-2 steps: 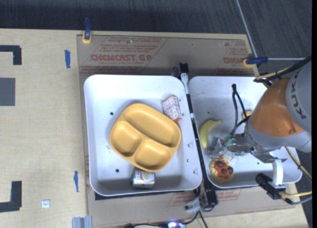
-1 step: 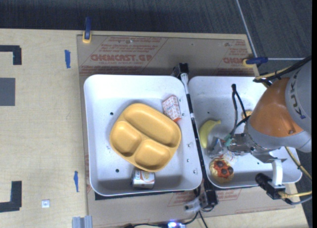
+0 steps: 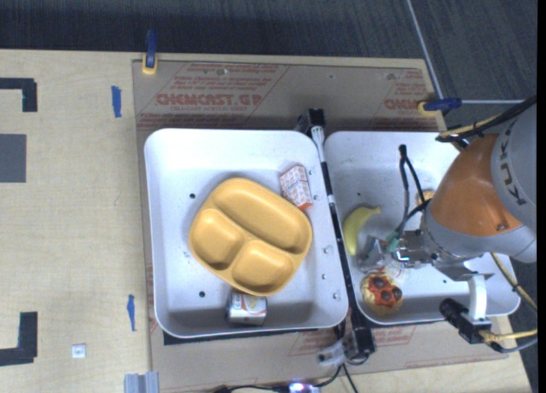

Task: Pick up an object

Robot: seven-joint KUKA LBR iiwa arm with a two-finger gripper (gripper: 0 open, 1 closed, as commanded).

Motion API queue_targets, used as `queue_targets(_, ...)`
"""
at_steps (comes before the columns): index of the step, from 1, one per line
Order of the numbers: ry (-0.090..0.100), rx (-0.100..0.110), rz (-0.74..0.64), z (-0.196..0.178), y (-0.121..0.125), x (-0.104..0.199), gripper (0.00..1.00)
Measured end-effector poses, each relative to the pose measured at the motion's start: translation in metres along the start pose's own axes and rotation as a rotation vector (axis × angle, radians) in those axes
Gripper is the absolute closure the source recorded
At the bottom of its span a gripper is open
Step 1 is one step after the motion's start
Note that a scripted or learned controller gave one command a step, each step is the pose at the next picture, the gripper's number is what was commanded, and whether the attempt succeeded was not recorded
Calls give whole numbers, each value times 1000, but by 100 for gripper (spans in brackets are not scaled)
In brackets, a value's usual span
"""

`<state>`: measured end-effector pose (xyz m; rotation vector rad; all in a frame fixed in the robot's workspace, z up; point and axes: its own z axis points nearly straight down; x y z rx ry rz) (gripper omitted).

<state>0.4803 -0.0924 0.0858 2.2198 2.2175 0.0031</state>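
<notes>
My claw sits low in the right bin between banana and red-yellow ball; finger state I cannot tell, nothing visibly lifted, pick seemingly pending.

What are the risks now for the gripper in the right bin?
The gripper sits low between the banana and the round patterned object, which lie close together, so it may nudge either one instead of gripping. Both lie near the right bin inner wall, leaving little room for a clean approach.
</notes>
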Motion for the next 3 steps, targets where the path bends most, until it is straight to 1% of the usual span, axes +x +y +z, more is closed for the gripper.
queue_targets(3,0,0,0,0,0,0,0)
